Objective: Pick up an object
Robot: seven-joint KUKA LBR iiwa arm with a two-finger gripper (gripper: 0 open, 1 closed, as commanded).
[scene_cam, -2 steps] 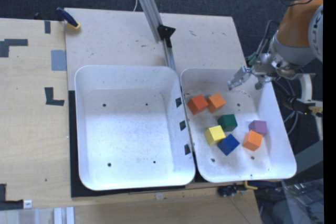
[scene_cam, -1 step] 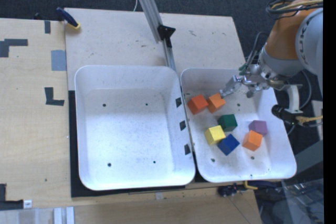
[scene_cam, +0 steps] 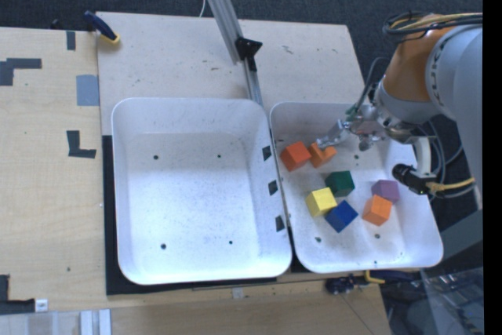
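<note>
Down in the right of the frame, the arm (scene_cam: 439, 78) reaches over the right-hand bin (scene_cam: 408, 251), and its hand (scene_cam: 336, 139) sits low at the bin's upper middle, right against a small orange block (scene_cam: 321, 154). That block appears to lie between the fingers, though I cannot tell whether the hand has clenched on it or is merely touching it. Just to the left, touching or nearly touching it, lies a larger orange cube (scene_cam: 295, 155). The rest of the blocks cluster lower in the same bin: a green cube (scene_cam: 340, 183), a yellow cube (scene_cam: 321, 201), a blue cube (scene_cam: 341, 216), another orange cube (scene_cam: 377, 209) and a purple block (scene_cam: 385, 189) near the right wall. The left-hand bin (scene_cam: 125, 169) stands beside it on the table (scene_cam: 47, 114). Judging by the low, slanted approach, the hand aims at the outlying pair because it stands apart from the tighter cluster, leaving the fingers room; the neighbouring cube could still be nudged aside.
</note>
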